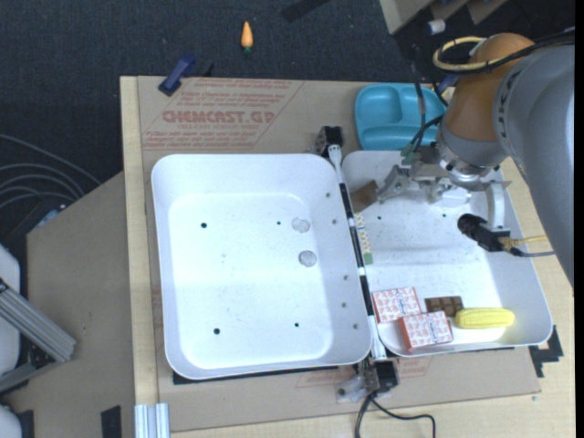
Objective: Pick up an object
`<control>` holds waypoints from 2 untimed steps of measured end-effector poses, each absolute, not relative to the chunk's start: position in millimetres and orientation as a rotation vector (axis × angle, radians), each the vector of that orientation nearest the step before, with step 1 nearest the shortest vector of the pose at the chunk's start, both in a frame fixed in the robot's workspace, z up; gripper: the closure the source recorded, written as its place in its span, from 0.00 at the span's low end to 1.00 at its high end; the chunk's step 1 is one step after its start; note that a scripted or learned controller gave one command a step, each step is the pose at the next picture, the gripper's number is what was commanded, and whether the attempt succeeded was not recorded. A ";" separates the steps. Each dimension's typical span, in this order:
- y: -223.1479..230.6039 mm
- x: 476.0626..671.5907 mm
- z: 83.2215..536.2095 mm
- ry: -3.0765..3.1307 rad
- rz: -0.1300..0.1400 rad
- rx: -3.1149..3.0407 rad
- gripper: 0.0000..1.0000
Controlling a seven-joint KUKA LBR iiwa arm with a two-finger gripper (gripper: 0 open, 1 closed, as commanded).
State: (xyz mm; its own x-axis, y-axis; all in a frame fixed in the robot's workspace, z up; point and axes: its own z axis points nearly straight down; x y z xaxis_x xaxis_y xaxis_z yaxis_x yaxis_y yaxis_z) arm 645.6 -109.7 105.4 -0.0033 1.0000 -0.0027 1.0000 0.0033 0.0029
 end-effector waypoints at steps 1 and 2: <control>-109.5 646.3 115.8 2.221 0.002 2.212 1.00; -109.4 646.2 115.6 2.221 0.001 2.212 0.00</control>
State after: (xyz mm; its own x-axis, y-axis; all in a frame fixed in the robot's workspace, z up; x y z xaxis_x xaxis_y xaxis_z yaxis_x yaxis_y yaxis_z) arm 646.2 -109.4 115.6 -0.0041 1.0000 -0.0041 1.0000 0.0041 0.0050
